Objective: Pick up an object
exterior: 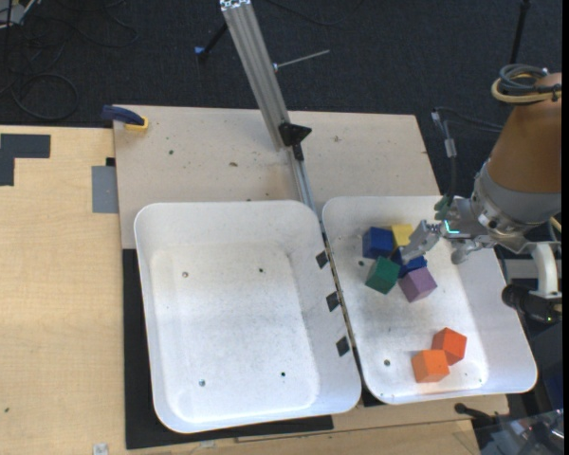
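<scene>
In the right bin [493, 349] lies a cluster of small cubes: a blue one [378, 242], a yellow one [402, 234], a green one [382, 275] and a purple one [417, 282]. Two orange cubes [440, 355] sit apart near the bin's front. My gripper [419, 243] hangs low over the cluster, right beside the yellow cube and just above the purple one. Its grey fingers point down-left into the group. I cannot see any cube held between them.
The left bin [171, 235] stands beside the right one, with black clips along the shared rim. A slanted aluminium post [262, 69] rises behind the bins. The arm's grey and orange body [526, 159] fills the right side.
</scene>
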You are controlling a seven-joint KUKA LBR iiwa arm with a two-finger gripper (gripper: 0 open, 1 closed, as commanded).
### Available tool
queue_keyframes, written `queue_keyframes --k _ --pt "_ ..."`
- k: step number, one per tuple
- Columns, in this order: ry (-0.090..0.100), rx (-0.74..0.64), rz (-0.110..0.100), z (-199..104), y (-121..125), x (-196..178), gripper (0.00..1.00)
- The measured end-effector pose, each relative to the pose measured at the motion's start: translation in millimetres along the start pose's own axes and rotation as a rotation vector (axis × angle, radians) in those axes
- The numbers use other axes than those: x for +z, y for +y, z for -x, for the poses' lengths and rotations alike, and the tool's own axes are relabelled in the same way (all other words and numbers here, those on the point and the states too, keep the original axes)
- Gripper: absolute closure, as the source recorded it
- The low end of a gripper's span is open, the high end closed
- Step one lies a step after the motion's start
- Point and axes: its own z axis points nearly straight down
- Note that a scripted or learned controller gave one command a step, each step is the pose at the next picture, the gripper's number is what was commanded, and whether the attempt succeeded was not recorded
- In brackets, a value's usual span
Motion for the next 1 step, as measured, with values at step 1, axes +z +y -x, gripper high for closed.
queue_keyframes --k 1 --pt "-0.001 0.002 0.004 1.2 0.6 -1.9 0.0"
